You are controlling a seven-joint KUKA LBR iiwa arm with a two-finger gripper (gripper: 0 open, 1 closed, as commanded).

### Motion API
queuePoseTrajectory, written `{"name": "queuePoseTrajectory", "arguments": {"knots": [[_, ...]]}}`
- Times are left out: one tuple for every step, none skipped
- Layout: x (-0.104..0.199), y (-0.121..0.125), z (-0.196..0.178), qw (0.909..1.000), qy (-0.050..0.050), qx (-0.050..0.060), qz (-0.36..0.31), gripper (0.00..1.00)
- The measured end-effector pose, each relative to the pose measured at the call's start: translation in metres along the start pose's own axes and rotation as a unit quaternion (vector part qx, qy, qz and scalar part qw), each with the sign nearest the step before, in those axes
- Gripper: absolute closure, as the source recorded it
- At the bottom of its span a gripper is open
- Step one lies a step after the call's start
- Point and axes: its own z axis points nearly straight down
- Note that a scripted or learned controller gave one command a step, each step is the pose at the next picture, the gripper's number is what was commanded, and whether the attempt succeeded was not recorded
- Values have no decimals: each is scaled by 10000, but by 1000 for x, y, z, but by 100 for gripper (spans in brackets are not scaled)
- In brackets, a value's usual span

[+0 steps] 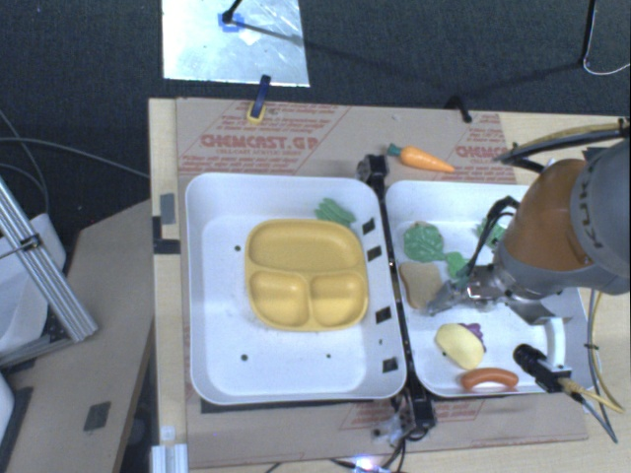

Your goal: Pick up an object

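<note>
Since nothing is seen held, the step in hand is judged to be the approach to a pick, with the grasp not yet made.

- Cardboard sheet (296, 136): printed, lying under both bins.
- Left bin (197, 264): white and shallow.
- Right bin (444, 200): white and shallow, worked by the arm.
- Arm (557, 230): grey with an orange band, reaching in over the right bin.
- Yellow tray (304, 272): three compartments, sits in the middle of the left bin.
- Gripper (446, 302): low in the right bin, at the right edge of the tan piece. Whether it is open or closed cannot be told.
- Green leafy toy (424, 241): right bin, upper left, just above the tan piece.
- Tan piece (418, 284): flat, against the right bin's left wall. Nearest the gripper, so the likely target.
- Yellow fruit (457, 343): right bin, below the gripper, with a small purple piece (473, 331) at its upper right.
- Carrot (421, 159): on the cardboard, outside both bins.
- Red sausage (488, 379): by the right bin's near wall.
- Small green piece (335, 211): left bin, at the tray's upper right corner.

Next move, as judged: settle squarely over the tan piece, close on it, then lift straight up. A flat piece so close to the wall may slip.
</note>
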Motion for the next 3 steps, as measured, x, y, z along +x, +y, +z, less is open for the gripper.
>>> {"name": "queuePoseTrajectory", "arguments": {"knots": [[-7,0,-11,10000,-24,-13,42,100],[-7,-1,-11,10000,-23,-9,43,0],[11,-36,-43,10000,-20,3,53,0]]}}
